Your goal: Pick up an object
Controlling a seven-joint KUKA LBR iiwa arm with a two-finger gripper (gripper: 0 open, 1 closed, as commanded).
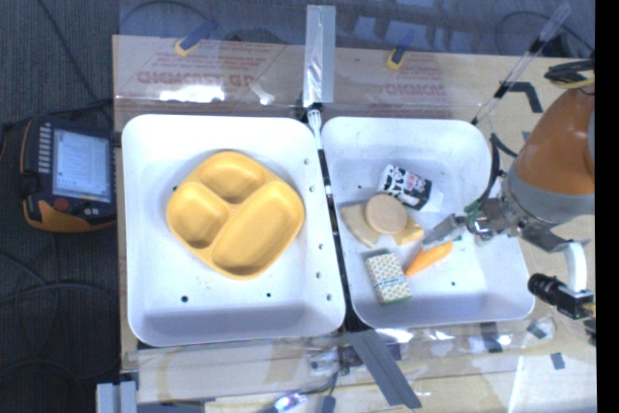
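the gripper [455, 229] is seen low in the right bin [464, 142]; how its jaws stand cannot be told. the carrot [428, 257] lies just below them, its long axis slanting up toward the arm.

bench [455, 77]: tan top | left white bin [145, 305] | right white bin [464, 300] touching it

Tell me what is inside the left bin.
The left bin holds one yellow three-compartment dish, lying about in the middle. Whatever part of the bin floor lies beneath the dish is covered.
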